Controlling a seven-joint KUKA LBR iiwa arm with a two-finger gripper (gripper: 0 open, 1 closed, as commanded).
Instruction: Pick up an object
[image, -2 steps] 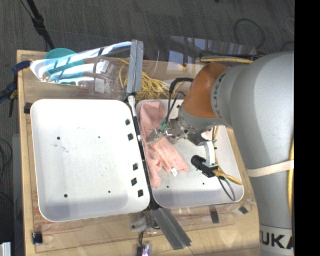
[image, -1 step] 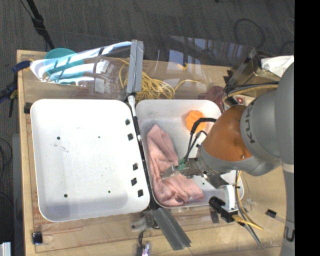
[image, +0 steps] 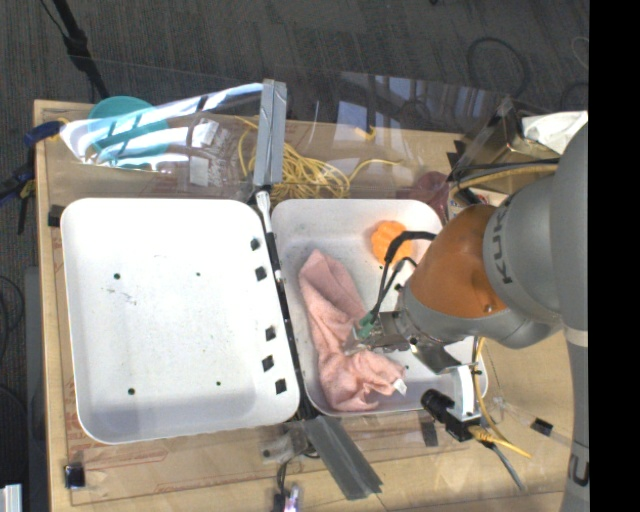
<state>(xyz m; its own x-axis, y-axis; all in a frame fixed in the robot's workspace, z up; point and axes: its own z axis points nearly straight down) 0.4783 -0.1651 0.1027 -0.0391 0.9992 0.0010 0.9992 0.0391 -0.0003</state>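
The pink cloth (image: 340, 335) lies crumpled in the right bin (image: 330, 215), light, soft and floppy, best pinched at a raised fold, where the gripper (image: 368, 335) hangs, finger state impossible to tell.

Arm (image: 530, 260): grey, reaching in from the right edge of the view, its thick upper link bent down and toward the left.
Band (image: 455, 270): orange, rounded, just above the wrist, facing the camera.
Wrist (image: 440, 325): grey, below and left of the orange band, tilted downward.
Cables (image: 392, 265): thin and black, looping from the band down to the hand.
Hand (image: 368, 330): at the arm's left end, pointing down and left, low in the scene.
Fingers: hidden from this angle; their state cannot be read.
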